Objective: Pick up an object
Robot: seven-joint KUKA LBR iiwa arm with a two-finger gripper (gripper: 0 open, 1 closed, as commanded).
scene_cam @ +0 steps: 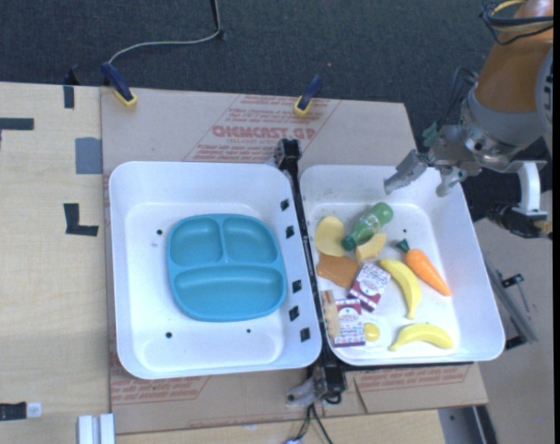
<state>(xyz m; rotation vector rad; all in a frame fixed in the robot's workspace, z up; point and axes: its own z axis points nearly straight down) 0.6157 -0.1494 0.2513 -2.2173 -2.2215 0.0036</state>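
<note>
Gripper [420, 179] hovers over the far right corner of the right bin [479, 276], fingers spread, nothing between them. Bottle [367, 225] lies tilted just below it, resting across yellow pieces [330, 234]. Carrot [424, 268] sits near the right wall, two bananas [408, 288] nearer the front, packets [357, 308] beside them. Left bin [131, 248] holds a blue plate [228, 266]

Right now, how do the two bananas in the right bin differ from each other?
The upper banana lies mostly up and down in the view, beside the carrot; the lower banana lies mostly across it, near the bin's front wall. The upper banana looks slimmer, the lower banana thicker. Both are yellow, curved, and lie in the right bin.
</note>
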